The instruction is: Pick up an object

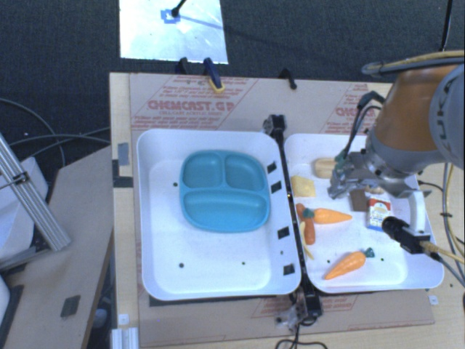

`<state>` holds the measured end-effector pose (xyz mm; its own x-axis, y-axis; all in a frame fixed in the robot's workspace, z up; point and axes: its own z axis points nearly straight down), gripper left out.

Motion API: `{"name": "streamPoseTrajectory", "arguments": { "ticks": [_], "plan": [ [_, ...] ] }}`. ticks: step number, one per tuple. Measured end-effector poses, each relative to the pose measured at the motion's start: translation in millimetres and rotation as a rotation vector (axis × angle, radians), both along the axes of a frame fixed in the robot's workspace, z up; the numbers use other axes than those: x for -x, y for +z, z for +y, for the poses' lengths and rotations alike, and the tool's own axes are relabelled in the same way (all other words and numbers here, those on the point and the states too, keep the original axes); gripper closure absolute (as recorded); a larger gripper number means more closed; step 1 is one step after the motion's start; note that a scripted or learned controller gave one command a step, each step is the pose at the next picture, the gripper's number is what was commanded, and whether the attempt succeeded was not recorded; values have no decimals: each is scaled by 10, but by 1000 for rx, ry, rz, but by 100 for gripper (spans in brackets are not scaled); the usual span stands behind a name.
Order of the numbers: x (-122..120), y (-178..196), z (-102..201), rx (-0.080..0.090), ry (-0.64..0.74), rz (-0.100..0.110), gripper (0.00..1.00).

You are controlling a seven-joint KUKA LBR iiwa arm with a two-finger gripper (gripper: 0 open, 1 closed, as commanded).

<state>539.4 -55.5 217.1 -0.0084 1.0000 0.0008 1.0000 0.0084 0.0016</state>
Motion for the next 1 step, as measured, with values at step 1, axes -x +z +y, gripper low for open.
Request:
{"name": "streamPoseTrajectory", "arguments": {
  "ticks": [1],
  "plan": [
    [-67,-27,-69,1,-7,0,100]
  ]
}}
